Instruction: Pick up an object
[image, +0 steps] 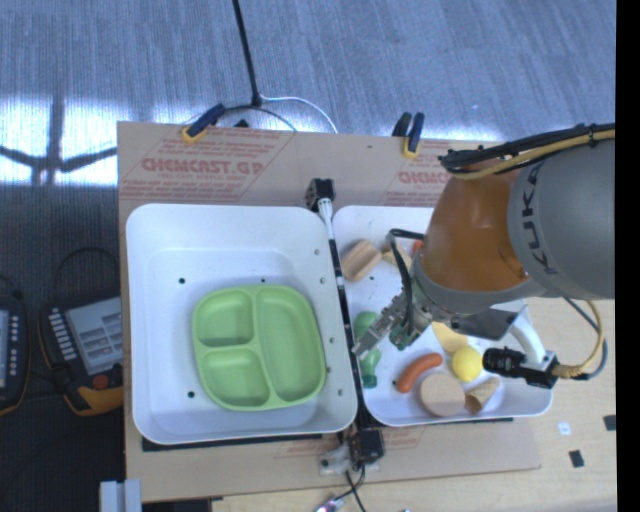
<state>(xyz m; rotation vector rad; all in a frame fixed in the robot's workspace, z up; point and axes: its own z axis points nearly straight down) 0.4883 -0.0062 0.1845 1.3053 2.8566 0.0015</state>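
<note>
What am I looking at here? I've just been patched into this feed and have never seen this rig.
One fixed camera looks down at a slant on a bench with two white bins. The big grey and orange shape on the right is the robot arm. It reaches into the right bin, and its gripper sits low among toy foods: a green piece, a sausage, a lemon and a wooden block. I cannot tell whether it holds anything. The left bin holds a green divided plate.
</note>
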